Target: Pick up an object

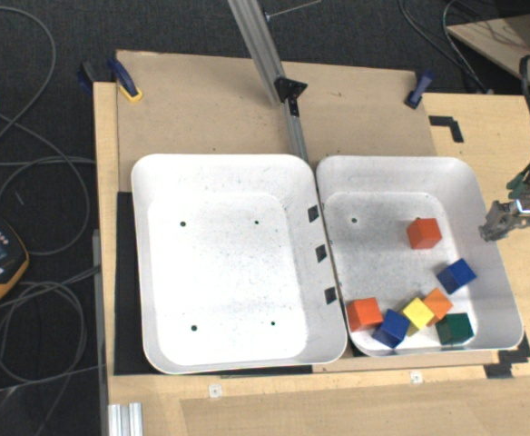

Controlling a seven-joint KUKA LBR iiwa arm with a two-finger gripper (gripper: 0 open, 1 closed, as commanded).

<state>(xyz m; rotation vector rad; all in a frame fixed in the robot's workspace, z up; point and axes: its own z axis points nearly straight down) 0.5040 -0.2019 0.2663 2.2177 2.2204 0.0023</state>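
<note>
Jaws' state cannot be told; gripper (503, 221) hangs at the right bin's (483, 198) three o'clock rim, apart from the red block (423, 232).

text: none legible | labels: none — bins (224, 175), blocks (423, 233) and bench (201, 98) bear no readable marks

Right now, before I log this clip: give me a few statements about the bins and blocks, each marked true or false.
1. All the blocks lie in the right bin. True.
2. The red block sits apart from the others. True.
3. The pincer hangs over the left bin. False: it is at the right bin's right rim.
4. The green block lies in the left bin. False: it sits at the right bin's near right corner.
5. Two blue blocks are visible. True.
</note>
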